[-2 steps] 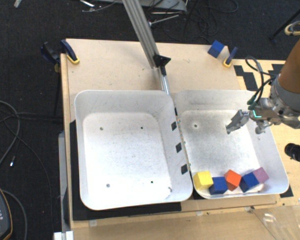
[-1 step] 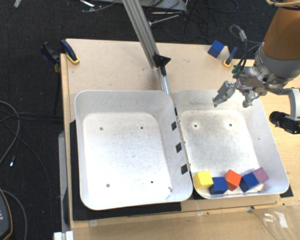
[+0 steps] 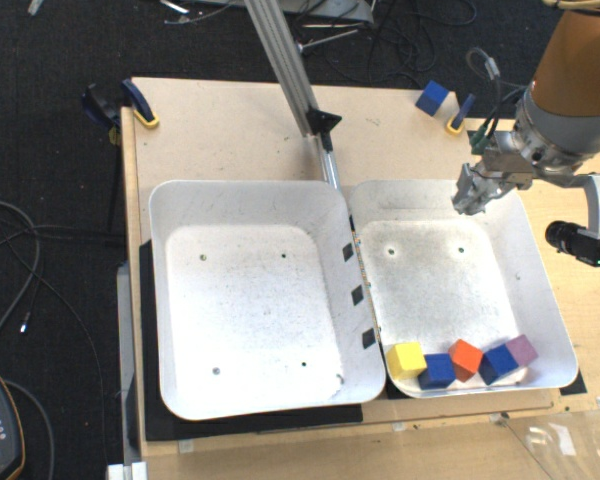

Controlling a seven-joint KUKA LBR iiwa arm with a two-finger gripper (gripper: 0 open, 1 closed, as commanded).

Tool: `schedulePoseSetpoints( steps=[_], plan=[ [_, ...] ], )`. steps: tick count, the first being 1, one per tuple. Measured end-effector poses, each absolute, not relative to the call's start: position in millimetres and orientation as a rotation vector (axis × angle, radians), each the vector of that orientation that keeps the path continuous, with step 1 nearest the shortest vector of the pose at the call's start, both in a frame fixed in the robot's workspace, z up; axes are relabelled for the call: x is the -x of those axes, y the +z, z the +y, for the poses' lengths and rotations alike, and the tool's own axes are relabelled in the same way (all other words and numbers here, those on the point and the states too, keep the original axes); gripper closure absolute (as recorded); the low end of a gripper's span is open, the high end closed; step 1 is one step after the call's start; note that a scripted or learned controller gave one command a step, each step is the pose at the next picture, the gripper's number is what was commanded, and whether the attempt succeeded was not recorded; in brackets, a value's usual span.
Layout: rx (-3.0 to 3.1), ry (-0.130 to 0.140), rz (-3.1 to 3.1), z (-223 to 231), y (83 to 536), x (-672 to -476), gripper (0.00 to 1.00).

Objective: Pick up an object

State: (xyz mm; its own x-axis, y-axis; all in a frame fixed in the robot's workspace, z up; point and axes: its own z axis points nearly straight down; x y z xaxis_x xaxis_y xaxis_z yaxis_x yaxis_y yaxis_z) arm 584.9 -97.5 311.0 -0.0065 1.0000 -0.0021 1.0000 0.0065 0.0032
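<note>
Several small blocks lie along the front wall of the right bin (image 3: 540, 298): a yellow block (image 3: 407, 358), a blue block (image 3: 437, 370), an orange block (image 3: 466, 357), another blue block (image 3: 499, 362) and a purple block (image 3: 521, 349). My gripper (image 3: 469, 200) hangs over the right bin's far right corner, well away from the blocks. I see nothing between its fingertips.
The left bin (image 3: 180, 218) sits beside the right one. A blue block (image 3: 433, 97) rests on the bench behind the bins. A grey metal pole (image 3: 285, 58) slants over the bench's back. Clamps (image 3: 140, 106) grip the bench's far left corner.
</note>
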Motion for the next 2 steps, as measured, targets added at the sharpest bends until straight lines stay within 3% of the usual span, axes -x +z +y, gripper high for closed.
schedulePoseSetpoints(
  steps=[1,2],
  plan=[
    [-2.228,-0.01,2.229,-55.9,222.4,-516.5,1.0],
    [-2.215,-0.001,2.236,36.6,197.4,-526.3,1.0]
  ],
)
